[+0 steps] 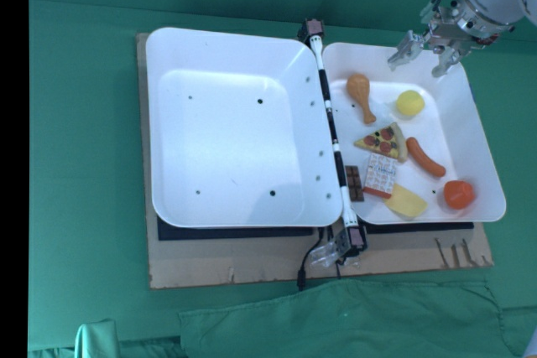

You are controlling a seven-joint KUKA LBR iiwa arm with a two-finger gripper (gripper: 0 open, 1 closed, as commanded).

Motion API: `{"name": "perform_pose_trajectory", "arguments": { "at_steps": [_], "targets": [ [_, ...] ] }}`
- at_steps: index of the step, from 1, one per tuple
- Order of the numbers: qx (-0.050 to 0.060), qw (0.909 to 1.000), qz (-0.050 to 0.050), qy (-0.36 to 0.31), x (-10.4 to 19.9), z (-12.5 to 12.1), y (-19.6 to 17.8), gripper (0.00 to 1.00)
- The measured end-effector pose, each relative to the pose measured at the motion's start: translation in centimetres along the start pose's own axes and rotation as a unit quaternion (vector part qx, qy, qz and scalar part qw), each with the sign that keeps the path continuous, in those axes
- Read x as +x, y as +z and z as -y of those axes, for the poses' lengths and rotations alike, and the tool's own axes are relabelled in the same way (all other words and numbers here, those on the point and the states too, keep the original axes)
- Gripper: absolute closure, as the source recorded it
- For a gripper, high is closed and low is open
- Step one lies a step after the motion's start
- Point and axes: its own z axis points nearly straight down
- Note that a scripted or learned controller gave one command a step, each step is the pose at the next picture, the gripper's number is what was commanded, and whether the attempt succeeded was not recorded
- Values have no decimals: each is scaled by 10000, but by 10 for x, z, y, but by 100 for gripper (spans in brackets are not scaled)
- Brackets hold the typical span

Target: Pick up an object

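Above the far edge of the right bin (482,142), the gripper (426,57) hangs with its jaws apart and nothing between them. Below it in that bin lie a chicken drumstick (362,95), a yellow ball (409,103), a pizza slice (384,141), a sausage (424,157) and a tomato (459,194).

No legible text, brand, number or sign found. The small printed card (380,173) in the right bin (482,148), lower centre-right of frame, bears markings too small to read.
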Motion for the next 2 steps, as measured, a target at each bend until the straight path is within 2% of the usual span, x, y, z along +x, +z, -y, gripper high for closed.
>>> {"name": "perform_pose_trajectory", "arguments": {
  "at_steps": [1, 2],
  "targets": [
    [-1, 10000, 0, 0, 0, 0, 0, 0],
    [15, 10000, 1, -3, 0, 3, 40, 0]
  ]
}}
